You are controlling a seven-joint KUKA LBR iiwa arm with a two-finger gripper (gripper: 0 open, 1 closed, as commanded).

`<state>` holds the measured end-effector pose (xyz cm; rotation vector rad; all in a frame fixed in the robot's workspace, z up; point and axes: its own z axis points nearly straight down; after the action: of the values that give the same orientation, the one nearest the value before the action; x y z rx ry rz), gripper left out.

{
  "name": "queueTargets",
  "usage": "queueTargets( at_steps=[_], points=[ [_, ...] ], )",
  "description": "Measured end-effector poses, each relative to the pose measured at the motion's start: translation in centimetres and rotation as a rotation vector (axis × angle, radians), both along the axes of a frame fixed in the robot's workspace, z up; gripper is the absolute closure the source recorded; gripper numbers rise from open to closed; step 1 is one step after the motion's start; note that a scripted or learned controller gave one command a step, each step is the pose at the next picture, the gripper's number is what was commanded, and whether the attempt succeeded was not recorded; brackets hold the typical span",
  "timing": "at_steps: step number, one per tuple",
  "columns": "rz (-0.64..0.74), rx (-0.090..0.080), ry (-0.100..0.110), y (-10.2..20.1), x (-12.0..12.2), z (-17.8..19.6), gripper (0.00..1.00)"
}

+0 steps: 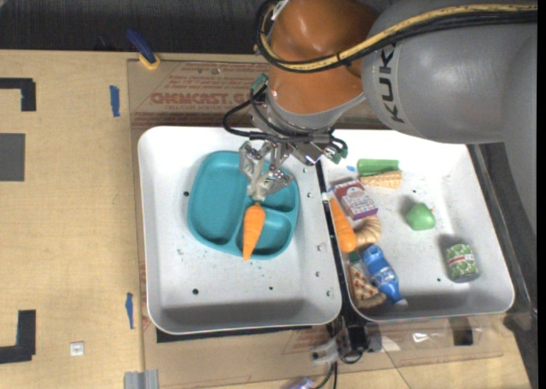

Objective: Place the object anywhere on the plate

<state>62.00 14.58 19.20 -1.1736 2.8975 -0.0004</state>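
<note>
- Teal plastic plate (215, 200), divided into compartments, lies in the left shallow white bin (171, 276).
- Orange toy carrot (252, 228) stands tilted over the plate's lower right part, its pointed end down near the plate's lower edge and its broad top up at the fingertips.
- Metal two-finger gripper (258, 194) hangs from the grey arm with the orange band (317, 46), directly above the plate; its fingers (253, 176) are closed on the carrot's top end, which shows between their tips.
- Grey arm body fills the upper right of the view and crosses above the right bin's (490, 289) far edge.
- Right white bin, touching the left one along the middle rims, holds several toy foods: a green pod-like piece (377, 165) with a pale yellow corn cob (381, 180) just below it, a purple and white packet (357, 201), a second orange carrot-like piece (343, 227) along the bin's left wall, a small green rounded fruit (420, 217), a green labelled can (461, 261), and a blue bottle (384, 275) lying over a brown waffle-like item (364, 288).
- Brown cardboard sheet (68, 208) covers the bench left of the bins, marked with black tape and small blue tape pieces.
</note>
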Motion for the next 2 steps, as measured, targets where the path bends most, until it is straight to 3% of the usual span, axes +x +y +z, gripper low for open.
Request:
queueTargets(
  at_steps=[1,2],
  points=[
    [-0.278,0.002,0.011,4.4,-4.4,1.9,1.0],
    [-0.508,0.006,0.007,7.8,-1.1,1.2,1.0]
  ],
)
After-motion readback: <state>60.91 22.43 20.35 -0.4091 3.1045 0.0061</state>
